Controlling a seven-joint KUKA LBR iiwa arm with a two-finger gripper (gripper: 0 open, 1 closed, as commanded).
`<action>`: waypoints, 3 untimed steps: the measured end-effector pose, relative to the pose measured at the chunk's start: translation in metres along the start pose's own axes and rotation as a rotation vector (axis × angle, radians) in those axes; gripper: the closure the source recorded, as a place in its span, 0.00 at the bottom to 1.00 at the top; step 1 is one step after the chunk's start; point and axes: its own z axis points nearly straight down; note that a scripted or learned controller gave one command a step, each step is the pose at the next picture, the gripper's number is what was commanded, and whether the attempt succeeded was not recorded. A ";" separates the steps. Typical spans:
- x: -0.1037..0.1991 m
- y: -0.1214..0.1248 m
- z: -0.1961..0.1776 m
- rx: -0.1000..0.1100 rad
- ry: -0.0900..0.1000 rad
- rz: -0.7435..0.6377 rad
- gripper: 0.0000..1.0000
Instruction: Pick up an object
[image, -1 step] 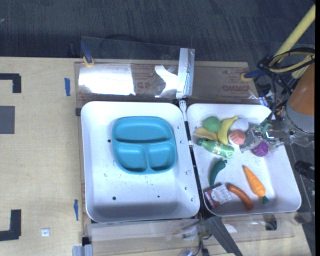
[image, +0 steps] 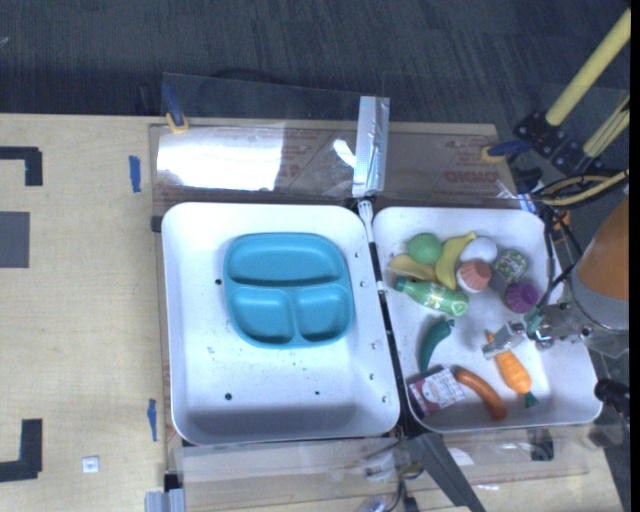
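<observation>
The right white bin (image: 572, 395) holds several toy foods. An orange carrot (image: 513, 371) lies near its right side, beside an orange-brown sausage (image: 482, 390) and a dark red packet (image: 435, 391). Further back are a banana (image: 455, 258), a green round fruit (image: 424, 247), a green bottle (image: 432, 296), a pink-and-white ball (image: 476, 272), a speckled green ball (image: 511, 264) and a purple piece (image: 520, 296). A dark green pepper (image: 433, 340) lies mid-bin. My gripper (image: 520, 335) is low over the bin, just above the carrot and below the purple piece. Nothing visibly hangs from it.
The left white bin (image: 200, 380) bears a blue divided plate (image: 288, 287). A clear plastic panel and metal strip (image: 371, 145) stand behind the bins. Yellow-sleeved cables (image: 590, 70) run at the back right. The grey arm with its orange band (image: 608, 262) overhangs the right bin's edge.
</observation>
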 end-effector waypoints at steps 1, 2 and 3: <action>0.006 -0.001 0.030 -0.010 -0.001 0.124 0.00; 0.021 0.019 0.030 -0.015 -0.007 0.086 0.00; 0.020 0.020 0.021 -0.018 -0.008 0.091 1.00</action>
